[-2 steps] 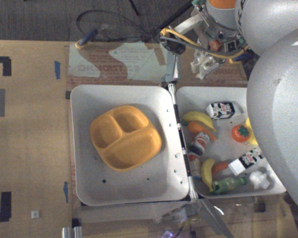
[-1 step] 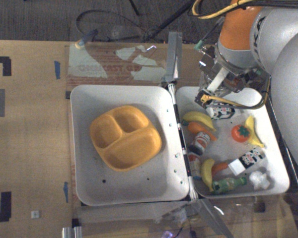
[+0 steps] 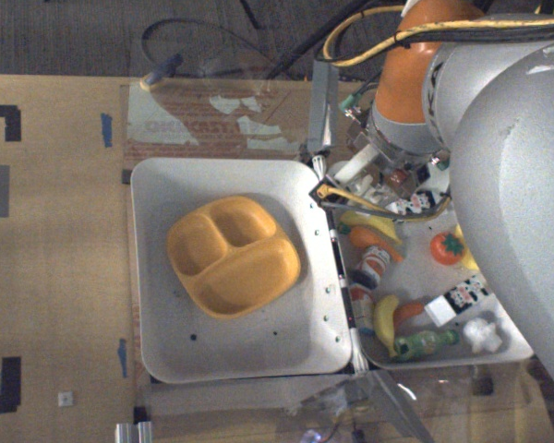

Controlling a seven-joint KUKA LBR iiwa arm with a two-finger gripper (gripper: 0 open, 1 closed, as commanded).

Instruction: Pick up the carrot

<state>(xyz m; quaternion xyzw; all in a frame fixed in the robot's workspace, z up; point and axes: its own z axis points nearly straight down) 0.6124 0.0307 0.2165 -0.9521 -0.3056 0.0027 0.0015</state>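
The carrot point(image 3: 364, 239) is an orange piece lying in the right bin point(image 3: 512, 344) near its left wall, just below a yellow banana point(image 3: 374, 222). My gripper point(image 3: 394, 185) hangs over the far end of that bin, a little above and to the right of the carrot. The grey wrist and orange band cover most of it. I see nothing held in it.
The right bin also holds a round orange fruit with a green top point(image 3: 447, 248), a second banana point(image 3: 385, 321), a green bottle point(image 3: 427, 342), a small can point(image 3: 375, 266) and white pieces. A yellow divided plate point(image 3: 233, 255) sits in the left bin point(image 3: 157, 340).
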